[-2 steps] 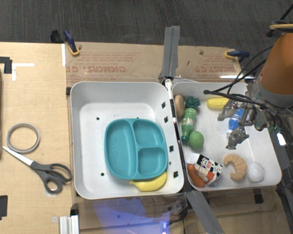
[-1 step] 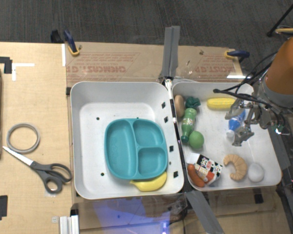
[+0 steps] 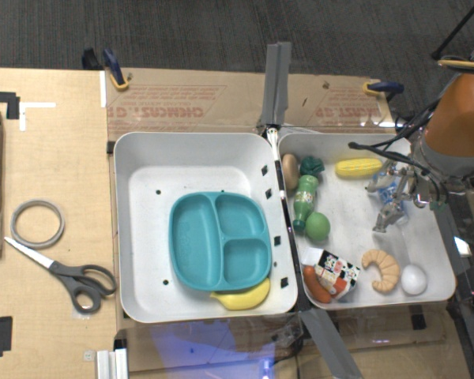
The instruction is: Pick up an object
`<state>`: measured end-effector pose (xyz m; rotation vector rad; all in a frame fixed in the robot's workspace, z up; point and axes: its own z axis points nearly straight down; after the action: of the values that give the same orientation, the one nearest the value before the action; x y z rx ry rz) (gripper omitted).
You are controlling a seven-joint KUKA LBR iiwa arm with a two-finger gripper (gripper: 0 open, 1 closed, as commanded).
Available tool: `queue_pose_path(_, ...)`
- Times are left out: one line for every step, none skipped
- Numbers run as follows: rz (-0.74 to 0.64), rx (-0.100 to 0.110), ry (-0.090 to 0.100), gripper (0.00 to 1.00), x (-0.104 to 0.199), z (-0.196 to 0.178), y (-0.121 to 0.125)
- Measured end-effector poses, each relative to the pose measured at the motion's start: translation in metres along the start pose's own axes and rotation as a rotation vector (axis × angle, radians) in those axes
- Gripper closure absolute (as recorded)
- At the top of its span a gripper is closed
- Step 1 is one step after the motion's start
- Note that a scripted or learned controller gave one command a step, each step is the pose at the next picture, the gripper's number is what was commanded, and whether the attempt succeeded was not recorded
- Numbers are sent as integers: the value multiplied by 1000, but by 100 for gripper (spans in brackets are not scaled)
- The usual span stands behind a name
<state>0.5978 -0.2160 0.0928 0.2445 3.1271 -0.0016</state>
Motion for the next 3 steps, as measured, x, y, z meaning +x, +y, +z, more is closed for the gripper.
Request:
queue_pose_path(125,0,2,0,-1,0,40)
queue_pose_path(328,0,0,0,-15,0,71)
queue_pose_path(432,3,-1,0,-15,-1,122)
